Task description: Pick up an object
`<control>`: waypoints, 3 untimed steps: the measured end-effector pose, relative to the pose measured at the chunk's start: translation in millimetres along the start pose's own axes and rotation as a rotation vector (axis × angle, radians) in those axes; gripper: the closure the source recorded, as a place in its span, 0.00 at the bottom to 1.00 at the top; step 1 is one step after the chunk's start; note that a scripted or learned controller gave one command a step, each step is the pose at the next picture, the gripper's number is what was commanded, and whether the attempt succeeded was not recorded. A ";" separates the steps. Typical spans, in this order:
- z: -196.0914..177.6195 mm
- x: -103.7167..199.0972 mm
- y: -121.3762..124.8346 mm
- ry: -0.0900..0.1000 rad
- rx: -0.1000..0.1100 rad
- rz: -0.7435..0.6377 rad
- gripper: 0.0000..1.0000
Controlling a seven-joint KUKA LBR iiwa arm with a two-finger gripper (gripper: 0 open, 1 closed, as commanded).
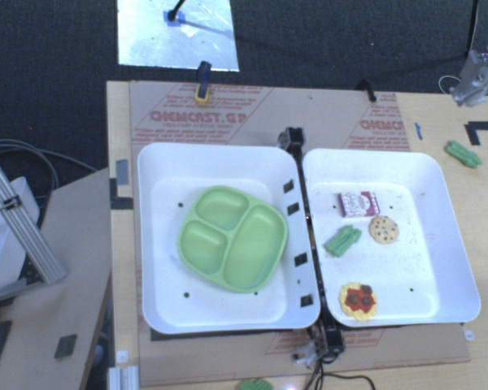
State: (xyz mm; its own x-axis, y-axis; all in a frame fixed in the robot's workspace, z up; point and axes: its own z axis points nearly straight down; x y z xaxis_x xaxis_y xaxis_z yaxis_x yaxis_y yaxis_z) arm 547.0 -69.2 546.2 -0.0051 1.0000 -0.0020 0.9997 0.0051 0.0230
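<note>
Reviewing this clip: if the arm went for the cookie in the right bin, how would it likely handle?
The cookie looks like a flat round disc lying on the bin floor, so it probably won't roll or tip. Its low profile likely gives fingers little edge to catch. It seems small and toy-like, so probably light and stiff, apt to slide if pushed.

One camera hangs above the bench (187,108) and looks down at a slant, far enough back to take in both white bins whole: the left bin (159,218) sits mid-frame, the right bin (443,218) toward the right edge. Dark floor (57,55) crosses the top of the frame.
</note>
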 end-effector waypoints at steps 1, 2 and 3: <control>10.7 0.9 1.3 0.001 0.019 0.000 0.00; 123.7 75.5 -27.6 0.005 0.033 -0.006 0.00; 106.4 71.0 -24.8 0.002 0.016 -0.005 1.00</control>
State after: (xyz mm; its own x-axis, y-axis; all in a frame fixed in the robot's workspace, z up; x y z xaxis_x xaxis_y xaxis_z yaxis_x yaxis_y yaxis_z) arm 524.3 1.4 439.2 -0.0097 1.0000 -0.0002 0.9999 0.0097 0.0068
